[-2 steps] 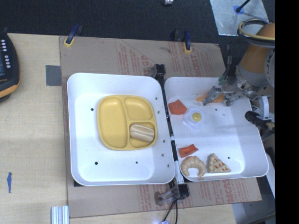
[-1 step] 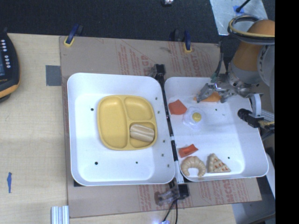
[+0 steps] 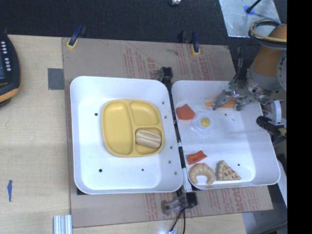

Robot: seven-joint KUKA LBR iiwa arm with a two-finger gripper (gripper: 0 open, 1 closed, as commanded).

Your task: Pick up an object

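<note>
The claw [image 3: 233, 99] sits low at the far edge of the right bin [image 3: 253, 145], fingers spread around an orange carrot-like piece [image 3: 214, 103], not visibly gripping it. Nothing is lifted; the pick remains ahead. Faint red printing on the cardboard sheet [image 3: 131, 57] covering the desk [image 3: 34, 145] is unreadable.

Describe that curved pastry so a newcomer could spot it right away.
Start at the right-hand white bin and go to its near-left corner. The croissant lies there, pale tan and bent like a crescent. A flat red piece sits just above it and a ridged triangular wedge lies to its right, but it alone is curved and puffy.
</note>
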